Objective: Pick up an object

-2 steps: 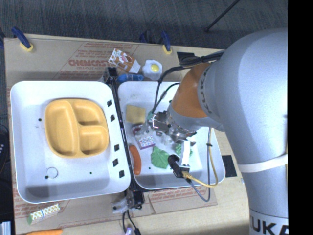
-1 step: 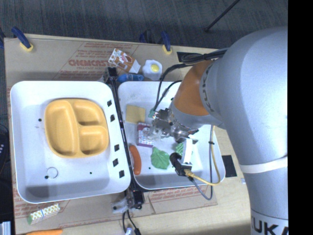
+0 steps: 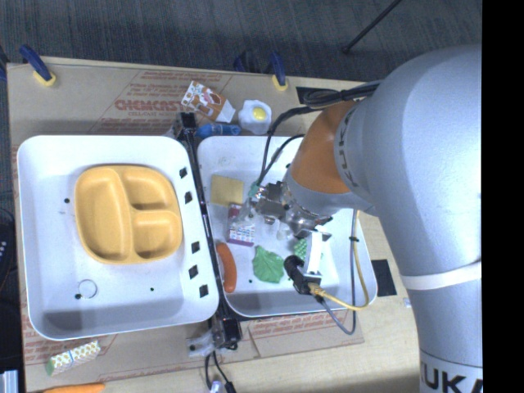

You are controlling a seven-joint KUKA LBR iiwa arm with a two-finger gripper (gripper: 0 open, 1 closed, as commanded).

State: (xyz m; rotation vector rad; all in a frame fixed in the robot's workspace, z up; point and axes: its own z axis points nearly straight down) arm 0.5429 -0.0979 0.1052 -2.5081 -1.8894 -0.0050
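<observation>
A grey KUKA arm with an orange band reaches from the right into the right bin, one of two shallow white bins set side by side on a bench; its gripper hangs low over the middle of that bin, and whether it is open or closed cannot be told from above, the wrist hiding that end of the tool.

Several objects lie around it; a small purple-and-white packet sits just below and left of the gripper, near the bin's centre, its long axis roughly level with the bin's front edge; whether it touches the tool cannot be told. A pale yellow block lies toward the back left corner, up and left of the gripper and apart from it; a green leaf-shaped piece rests nearer the front edge, below the gripper; an orange sausage-shaped toy lies along the left wall, its long axis running back to front, its ends pointing at the back and front edges.

The left bin holds a yellow divided tray near its centre.
</observation>
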